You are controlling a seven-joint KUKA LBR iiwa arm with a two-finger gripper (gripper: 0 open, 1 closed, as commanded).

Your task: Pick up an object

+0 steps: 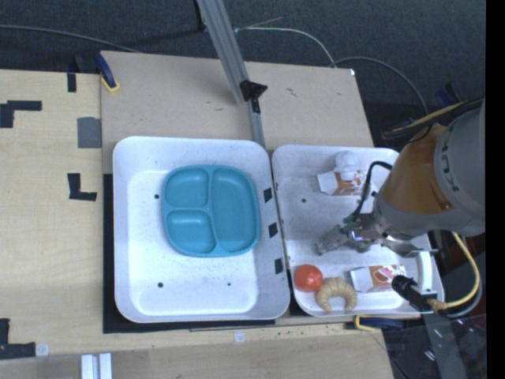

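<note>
In the right bin (304,164) lie a red tomato (308,276), a tan croissant (337,292), a white and orange carton (377,276) at the front, and a second small carton (341,181) with a white lump (346,161) at the back. My gripper (335,241) reaches in from the right and hangs low over the bare middle of this bin, just behind the tomato and croissant. Nothing shows between its fingers.
The left bin (134,212) holds a blue sectioned plate (210,210). A grey metal post (225,42) slants over the back of the bench. The arm's orange band (418,184) covers the right bin's right side. Cables trail at the right.
</note>
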